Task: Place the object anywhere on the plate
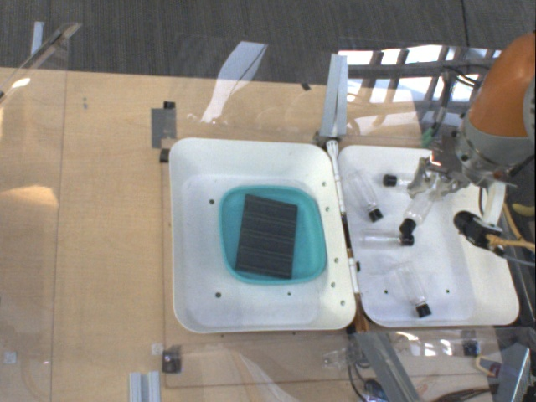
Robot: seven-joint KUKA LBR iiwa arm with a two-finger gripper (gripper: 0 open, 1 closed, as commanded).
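- Dark ribbed block (268,236): charcoal grey, rectangular, flat, fine parallel ridges across its top; lies slightly tilted in the middle of the teal plate (314,241), touching it.
- Teal plate: rounded-square, shallow, sits centred in the left white bin (193,224) on the tabletop (84,224).
- Right white bin (494,300): several clear plastic vials with black caps scattered about, e.g. one near the front edge (412,296), one at the upper left (364,199), one in the centre (409,224).
- Claw (431,178): hangs over the upper part of the right bin, well apart from the block; open or closed, cannot tell.
- Arm's orange band (507,90) at the right edge, above the right bin.
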